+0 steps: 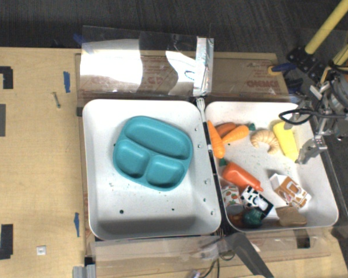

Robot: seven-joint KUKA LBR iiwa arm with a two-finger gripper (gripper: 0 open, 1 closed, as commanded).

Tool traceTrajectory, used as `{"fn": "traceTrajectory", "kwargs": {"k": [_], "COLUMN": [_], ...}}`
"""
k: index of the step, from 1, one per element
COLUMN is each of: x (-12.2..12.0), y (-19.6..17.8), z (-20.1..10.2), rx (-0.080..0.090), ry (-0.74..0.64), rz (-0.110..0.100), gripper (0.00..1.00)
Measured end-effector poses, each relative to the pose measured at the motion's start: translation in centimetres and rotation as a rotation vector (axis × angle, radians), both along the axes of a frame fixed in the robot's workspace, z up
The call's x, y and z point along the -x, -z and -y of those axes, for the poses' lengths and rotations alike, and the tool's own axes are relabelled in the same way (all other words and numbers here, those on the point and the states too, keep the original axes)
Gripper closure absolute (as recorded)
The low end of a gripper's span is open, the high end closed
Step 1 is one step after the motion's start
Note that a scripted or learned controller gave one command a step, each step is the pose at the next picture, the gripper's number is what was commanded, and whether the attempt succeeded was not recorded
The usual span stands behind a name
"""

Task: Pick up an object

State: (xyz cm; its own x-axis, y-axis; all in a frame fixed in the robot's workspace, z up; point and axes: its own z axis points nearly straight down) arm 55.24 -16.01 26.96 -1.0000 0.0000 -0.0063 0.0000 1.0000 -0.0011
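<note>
Camera view: looking down at a slant on two white bins sitting side by side on a cardboard-topped bench.
Left bin (98, 155): has a teal divided plate (153, 151) lying roughly in the middle, three compartments facing up, and that's about it.
Right bin (327, 204): this is where the clutter is.
Carrots: an orange carrot (235, 134) near the top left of the right bin, with another orange carrot-like piece (215, 141) running along the divider beside it.
Croissant: a tan bread piece (265, 138) just right of the carrots.
Yellow corn (286, 139): right next to the bread, tilted, close to the gripper.
Red-orange pepper thing (241, 175): lower in the bin, lying diagonally.
Small boxes: a black-and-white pack (256, 200) near the bottom, and an orange-and-white carton (290, 190) to its right, with a brown block (291, 215) just below that.
Gripper (309, 150): hanging over the right bin's upper right area, just beside the corn, arm and cables behind it at the right edge.
Gripper state: honestly can't tell how wide it is from this angle, and I don't see anything in it.
</note>
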Motion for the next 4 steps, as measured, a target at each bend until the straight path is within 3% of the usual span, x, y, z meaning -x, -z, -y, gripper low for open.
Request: {"fn": "traceTrajectory", "kwargs": {"k": [1,2,3,4], "x": [5.9,6.4,6.0,-0.2], "y": [11.9,17.7,16.4,2.7], "z": [3.2,6.4,6.1,1.4], "rx": [-0.003,0.008,0.010,0.003], "ry": [-0.027,-0.198,-0.201,-0.287], "rz": [-0.011,0.017,0.027,0.007], "gripper": [0.00,0.00,1.00,1.00]}}
